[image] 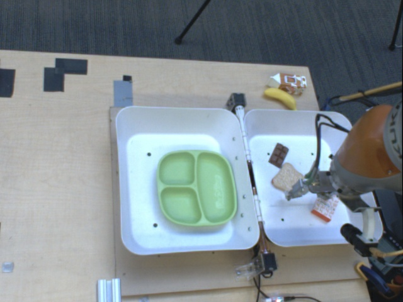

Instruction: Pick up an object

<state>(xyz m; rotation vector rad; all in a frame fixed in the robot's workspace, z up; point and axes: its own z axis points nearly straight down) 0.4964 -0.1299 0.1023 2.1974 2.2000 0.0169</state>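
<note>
Now the claw [301, 189] is hovering at the five o'clock edge of the bread slice [287, 178] in the right bin [296, 231]; I cannot tell its opening. Off-centre, it is risking nudging the slice toward the chocolate [278, 154].

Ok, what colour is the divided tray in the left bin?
Light green, seen clearly in the camera view: the divided tray has three compartments.
</note>
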